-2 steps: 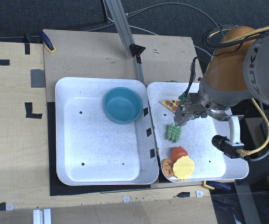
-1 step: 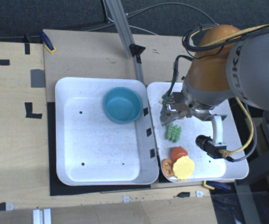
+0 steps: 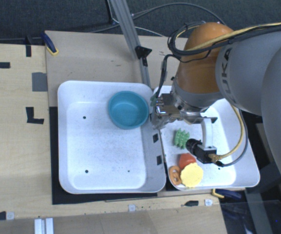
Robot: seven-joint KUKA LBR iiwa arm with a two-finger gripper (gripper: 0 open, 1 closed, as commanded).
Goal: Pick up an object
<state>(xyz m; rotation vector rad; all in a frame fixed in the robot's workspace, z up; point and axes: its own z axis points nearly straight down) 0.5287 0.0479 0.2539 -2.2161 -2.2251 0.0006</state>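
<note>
green toy [image 3: 181,137] just below gripper [image 3: 172,123] — apart.

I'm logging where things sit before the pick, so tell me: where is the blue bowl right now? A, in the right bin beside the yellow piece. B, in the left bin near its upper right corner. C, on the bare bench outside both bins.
B: the blue bowl sits inside the left bin, up by its upper right corner, while the yellow piece lies in the right bin.
</note>
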